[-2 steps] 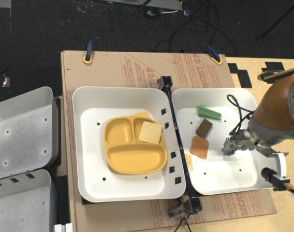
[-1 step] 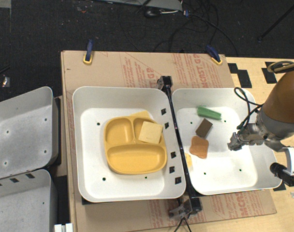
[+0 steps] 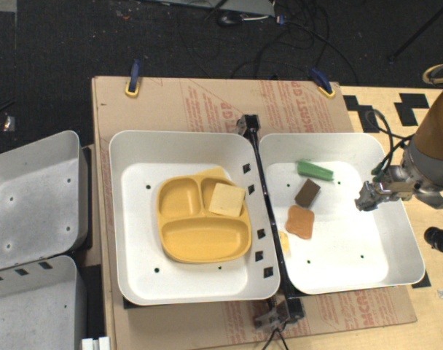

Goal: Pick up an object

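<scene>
In the right bin (image 3: 367,268) lie a green block (image 3: 314,170) near the back, a dark brown block (image 3: 307,192) just below it, and an orange-brown sponge-like piece (image 3: 300,223) in front of that. My gripper (image 3: 369,197) hangs over the right side of this bin, about a hand's width to the right of the brown block, touching none of the objects. Nothing shows between its tips. The left bin (image 3: 134,268) holds a yellow divided plate (image 3: 204,219) with a pale cream square (image 3: 226,199) resting in its upper right compartment.
A black divider (image 3: 263,210) runs between the two bins. The bins stand on a cardboard sheet (image 3: 185,104) held by clamps at its back edge. White metal trays (image 3: 32,195) lie at the far left. Cables trail across the dark floor behind.
</scene>
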Robot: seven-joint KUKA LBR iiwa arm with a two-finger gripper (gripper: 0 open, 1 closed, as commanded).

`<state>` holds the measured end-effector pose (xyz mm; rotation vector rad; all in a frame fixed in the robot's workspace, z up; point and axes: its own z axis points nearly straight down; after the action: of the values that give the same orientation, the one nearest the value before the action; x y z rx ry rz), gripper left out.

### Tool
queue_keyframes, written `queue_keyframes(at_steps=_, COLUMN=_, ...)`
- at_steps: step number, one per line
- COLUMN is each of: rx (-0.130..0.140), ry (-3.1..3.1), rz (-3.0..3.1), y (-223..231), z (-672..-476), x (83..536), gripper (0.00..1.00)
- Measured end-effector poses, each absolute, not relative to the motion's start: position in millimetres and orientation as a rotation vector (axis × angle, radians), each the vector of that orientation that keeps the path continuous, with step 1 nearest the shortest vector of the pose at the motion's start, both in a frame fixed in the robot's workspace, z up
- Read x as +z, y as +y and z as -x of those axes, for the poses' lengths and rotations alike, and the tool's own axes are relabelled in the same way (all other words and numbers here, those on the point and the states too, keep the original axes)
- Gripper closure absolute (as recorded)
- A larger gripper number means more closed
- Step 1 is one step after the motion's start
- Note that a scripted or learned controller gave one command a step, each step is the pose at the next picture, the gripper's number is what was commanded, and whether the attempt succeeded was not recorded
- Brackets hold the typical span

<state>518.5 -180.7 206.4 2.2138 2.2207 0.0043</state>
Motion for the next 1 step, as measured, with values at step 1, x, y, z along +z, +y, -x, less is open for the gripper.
queue_keyframes(at_steps=1, rx=0.002, ry=2.222, rz=-2.217, y=-180.7, z=-519.4, x=218.9, gripper=1.0)
